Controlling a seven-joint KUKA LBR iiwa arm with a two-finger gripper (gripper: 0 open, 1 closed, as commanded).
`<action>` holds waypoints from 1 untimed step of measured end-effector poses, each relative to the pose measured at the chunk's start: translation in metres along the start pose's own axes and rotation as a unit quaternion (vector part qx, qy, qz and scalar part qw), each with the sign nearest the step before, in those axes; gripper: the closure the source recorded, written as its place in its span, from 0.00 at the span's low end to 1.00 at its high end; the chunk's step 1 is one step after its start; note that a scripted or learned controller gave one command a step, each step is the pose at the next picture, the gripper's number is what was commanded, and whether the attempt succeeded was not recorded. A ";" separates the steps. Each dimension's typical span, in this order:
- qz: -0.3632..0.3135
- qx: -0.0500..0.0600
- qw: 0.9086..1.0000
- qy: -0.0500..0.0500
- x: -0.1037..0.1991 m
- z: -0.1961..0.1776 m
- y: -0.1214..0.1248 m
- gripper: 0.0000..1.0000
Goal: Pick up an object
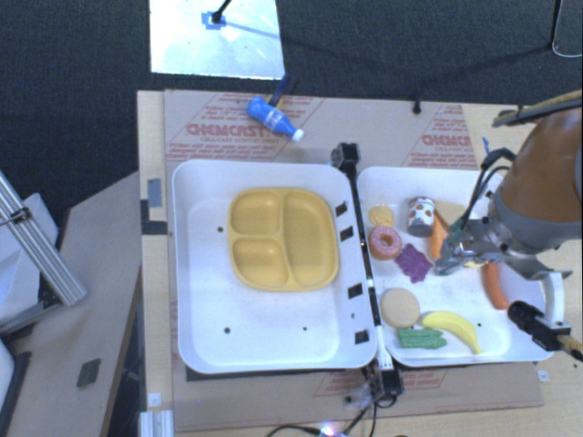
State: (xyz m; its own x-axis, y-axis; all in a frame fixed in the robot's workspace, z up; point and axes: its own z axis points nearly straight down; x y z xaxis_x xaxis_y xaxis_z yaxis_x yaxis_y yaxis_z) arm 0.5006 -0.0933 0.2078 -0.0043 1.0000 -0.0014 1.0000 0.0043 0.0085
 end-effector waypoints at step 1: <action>0.000 0.002 1.000 0.000 0.000 -0.018 0.002 1.00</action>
State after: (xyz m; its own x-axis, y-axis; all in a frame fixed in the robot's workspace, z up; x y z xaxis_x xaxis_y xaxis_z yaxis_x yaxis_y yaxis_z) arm 0.5021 -0.0933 0.2255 -0.0046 1.0000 -0.0007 1.0000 0.0046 0.0044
